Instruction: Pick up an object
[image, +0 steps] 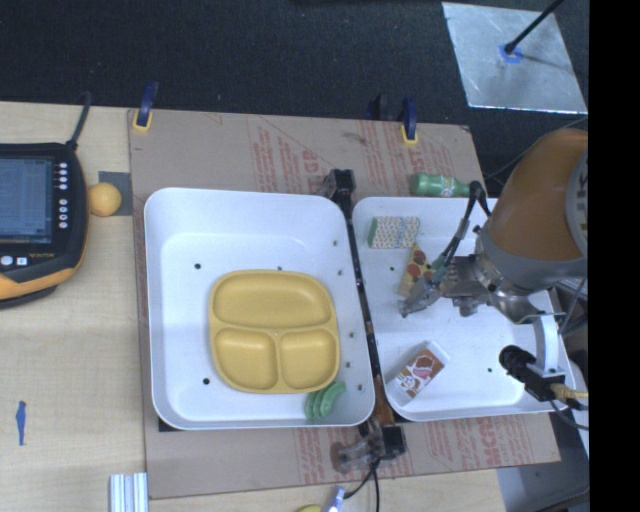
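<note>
Bins sit side by side on my bench, and the arm reaches over the right bin from the right, its gripper low near the bin's left wall. I'd judge it is going for the small yellow-and-red packet lying just at its tip, which looks the nearest thing to grab. From this slanted view the fingers are a dark blur against the packet, so I cannot tell how far open they stand or whether anything is caught between them. A patterned packet lies just above, near the bin's top edge, and a red-and-white wrapper rests lower down, well apart from the gripper. The left bin holds a yellow divided tray in its middle, with a green toy touching the tray's lower corner. A green bottle lies outside on the cardboard, probably out of play
</note>
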